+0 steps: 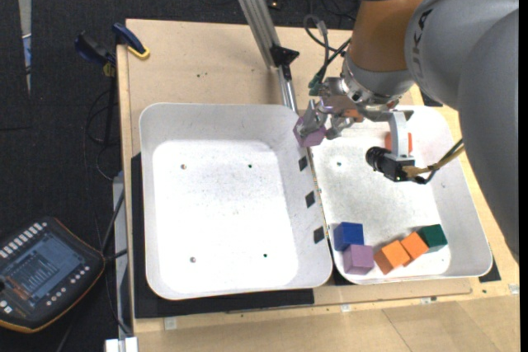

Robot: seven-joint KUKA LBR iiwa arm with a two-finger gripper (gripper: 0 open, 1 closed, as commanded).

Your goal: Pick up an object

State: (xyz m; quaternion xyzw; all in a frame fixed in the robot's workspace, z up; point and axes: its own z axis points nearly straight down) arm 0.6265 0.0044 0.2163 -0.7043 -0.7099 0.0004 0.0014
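My gripper (315,126) hangs over the inner rim between the two bins, near the far left corner of the right bin (462,202). A small purple block (309,136) shows between its fingertips, lifted off the bin floor, and the fingers are shut on it. At the near end of the right bin lie a blue cube (349,234), a second purple cube (358,258), an orange block (394,253) and a green block (431,238), all well below the gripper in the view.
The left bin (157,177) sits beside the gripper's left. A slanted metal rail (256,4) comes down to the bins' far edge just behind the gripper. A teach pendant (41,268) lies off the bench at lower left.
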